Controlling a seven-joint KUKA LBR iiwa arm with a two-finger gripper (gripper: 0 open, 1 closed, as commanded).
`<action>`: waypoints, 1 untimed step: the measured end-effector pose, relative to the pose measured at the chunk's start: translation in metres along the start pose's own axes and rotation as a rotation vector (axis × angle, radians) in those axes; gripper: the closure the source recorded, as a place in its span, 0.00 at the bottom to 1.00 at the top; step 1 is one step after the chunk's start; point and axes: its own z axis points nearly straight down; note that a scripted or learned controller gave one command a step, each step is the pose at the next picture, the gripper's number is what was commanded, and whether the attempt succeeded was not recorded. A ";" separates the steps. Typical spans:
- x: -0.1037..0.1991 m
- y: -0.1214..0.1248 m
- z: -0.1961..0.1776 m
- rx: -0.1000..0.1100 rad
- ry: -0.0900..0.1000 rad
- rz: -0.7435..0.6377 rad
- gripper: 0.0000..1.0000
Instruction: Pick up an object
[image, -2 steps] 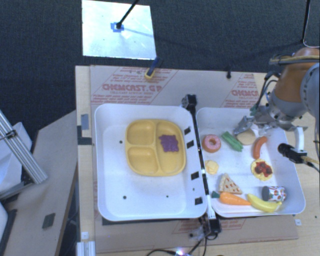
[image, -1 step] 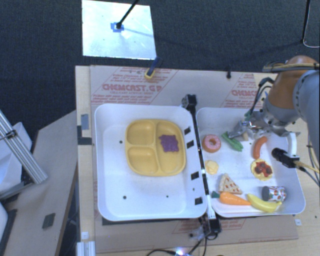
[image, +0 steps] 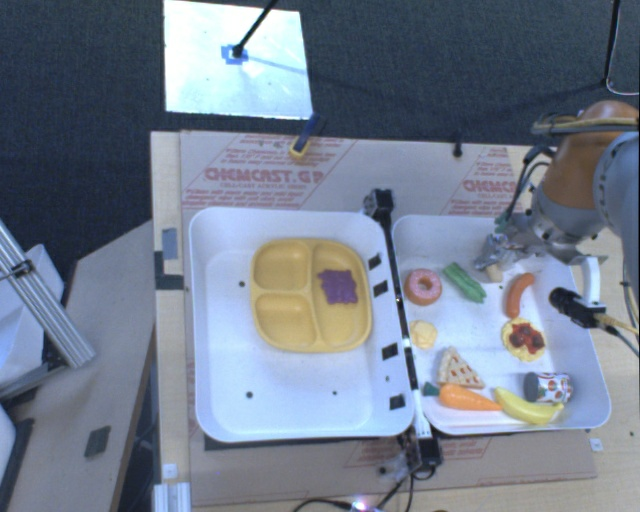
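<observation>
White bins sit side by side on the surface (image: 250, 165). At centre left, the left bin (image: 215, 400) holds a yellow divided plate (image: 290, 310) with a purple piece (image: 339, 286) in its right compartment. At right, the right bin (image: 590, 395) holds a pink doughnut (image: 423, 287), green pepper (image: 464, 281), sausage (image: 518, 293), small pizza (image: 524, 339), pizza slice (image: 459, 369), carrot (image: 468, 399), banana (image: 526, 407) and can (image: 548, 385). Upper right, the end effector (image: 497, 252) hangs over that bin's top edge, just beside the pepper; whether it is open or closed cannot be told.
</observation>
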 end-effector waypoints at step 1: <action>0.001 0.003 -0.045 0.009 0.004 0.001 1.00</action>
